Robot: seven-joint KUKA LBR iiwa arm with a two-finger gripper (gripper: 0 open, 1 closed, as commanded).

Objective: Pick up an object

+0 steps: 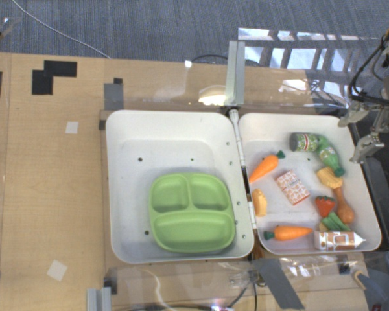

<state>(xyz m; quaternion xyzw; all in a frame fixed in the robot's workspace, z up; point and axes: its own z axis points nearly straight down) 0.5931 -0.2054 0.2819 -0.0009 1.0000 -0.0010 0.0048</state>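
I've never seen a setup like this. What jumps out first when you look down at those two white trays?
The big green divided plate stands out first, lying alone in the left bin. Next comes the colourful jumble of toy food in the right bin: two orange carrots, a red strawberry and a green can among them. The arm's tool sits at that bin's far right edge.

Two orange plastic carrots, a pink patterned box, a green can, and a white bottle lie scattered in the right white bin.

no legible text or labels
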